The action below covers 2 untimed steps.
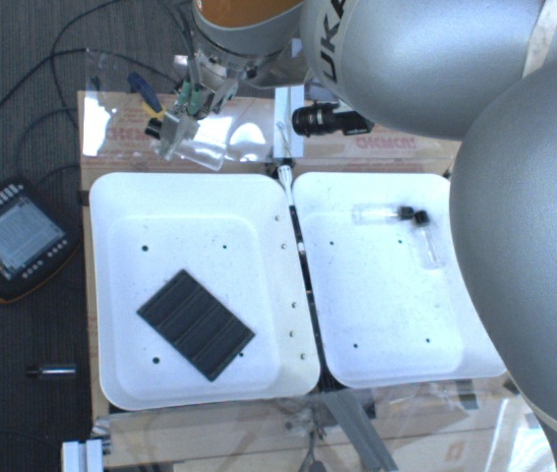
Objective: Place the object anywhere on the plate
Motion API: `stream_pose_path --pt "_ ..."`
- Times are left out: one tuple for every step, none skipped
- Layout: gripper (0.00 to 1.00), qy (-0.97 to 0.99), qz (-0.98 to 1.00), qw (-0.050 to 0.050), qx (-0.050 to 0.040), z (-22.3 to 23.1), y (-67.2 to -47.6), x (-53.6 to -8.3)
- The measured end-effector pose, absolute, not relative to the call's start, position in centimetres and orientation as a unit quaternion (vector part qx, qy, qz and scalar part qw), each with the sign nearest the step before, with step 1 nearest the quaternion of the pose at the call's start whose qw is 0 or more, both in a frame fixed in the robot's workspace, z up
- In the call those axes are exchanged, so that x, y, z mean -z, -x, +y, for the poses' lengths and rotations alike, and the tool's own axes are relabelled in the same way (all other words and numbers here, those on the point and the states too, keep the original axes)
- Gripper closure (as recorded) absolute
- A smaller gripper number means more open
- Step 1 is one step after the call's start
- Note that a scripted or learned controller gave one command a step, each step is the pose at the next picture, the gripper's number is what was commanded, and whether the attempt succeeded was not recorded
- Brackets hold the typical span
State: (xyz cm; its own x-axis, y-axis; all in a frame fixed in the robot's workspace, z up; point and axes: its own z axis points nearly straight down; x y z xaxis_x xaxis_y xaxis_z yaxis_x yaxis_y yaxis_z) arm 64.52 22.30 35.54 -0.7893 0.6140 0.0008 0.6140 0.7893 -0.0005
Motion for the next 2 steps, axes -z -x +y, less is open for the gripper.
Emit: stream_pose_path --pt "1.0 0.325 -0.946 0.001 -0.0015 22.36 -64.66 -36.17" --pt "1.0 0.325 -0.946 0.001 -0.0025 22.44 -64.8 -36.83"
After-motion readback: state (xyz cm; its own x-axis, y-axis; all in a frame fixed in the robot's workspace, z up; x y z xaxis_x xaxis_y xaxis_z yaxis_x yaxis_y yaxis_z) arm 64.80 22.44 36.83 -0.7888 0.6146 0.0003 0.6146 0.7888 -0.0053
